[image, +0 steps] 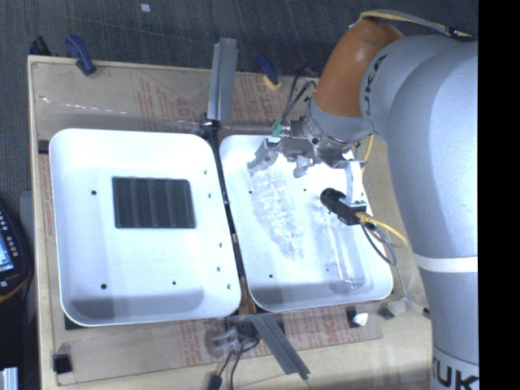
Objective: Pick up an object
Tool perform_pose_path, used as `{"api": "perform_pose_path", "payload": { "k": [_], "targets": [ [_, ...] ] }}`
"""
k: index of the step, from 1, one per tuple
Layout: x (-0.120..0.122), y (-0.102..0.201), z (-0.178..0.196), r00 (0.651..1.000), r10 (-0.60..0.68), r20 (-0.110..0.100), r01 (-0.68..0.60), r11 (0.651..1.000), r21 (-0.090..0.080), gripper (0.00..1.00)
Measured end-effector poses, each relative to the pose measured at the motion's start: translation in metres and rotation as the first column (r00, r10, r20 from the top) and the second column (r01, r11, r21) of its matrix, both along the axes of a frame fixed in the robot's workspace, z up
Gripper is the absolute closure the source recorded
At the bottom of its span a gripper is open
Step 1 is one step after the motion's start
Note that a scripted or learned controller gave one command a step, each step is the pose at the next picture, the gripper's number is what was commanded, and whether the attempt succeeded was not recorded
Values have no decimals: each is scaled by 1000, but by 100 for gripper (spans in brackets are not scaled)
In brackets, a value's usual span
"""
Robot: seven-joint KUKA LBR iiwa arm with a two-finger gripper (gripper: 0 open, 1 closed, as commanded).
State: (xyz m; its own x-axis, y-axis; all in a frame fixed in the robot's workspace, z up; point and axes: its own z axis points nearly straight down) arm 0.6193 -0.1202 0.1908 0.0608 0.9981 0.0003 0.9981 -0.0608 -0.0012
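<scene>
You look down from one fixed camera above the pale wooden bench (122, 88), slightly slanted, far enough to take in both shallow white plastic bins (73, 218) (268, 295); the grey arm (431, 136) enters from the right.

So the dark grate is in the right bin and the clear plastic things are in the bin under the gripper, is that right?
Not quite. The camera view shows the dark grate in the left bin, not the right one. The clear plastic things do lie in the right bin, under the gripper.
</scene>
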Motion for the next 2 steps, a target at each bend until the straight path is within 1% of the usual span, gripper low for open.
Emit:
{"api": "perform_pose_path", "payload": {
  "k": [1,2],
  "targets": [
    [1,2,9,1000,8,-2,-8,1000,1,100],
    [3,-6,-63,944,-330,5,330,944,3,100]
  ]
}}
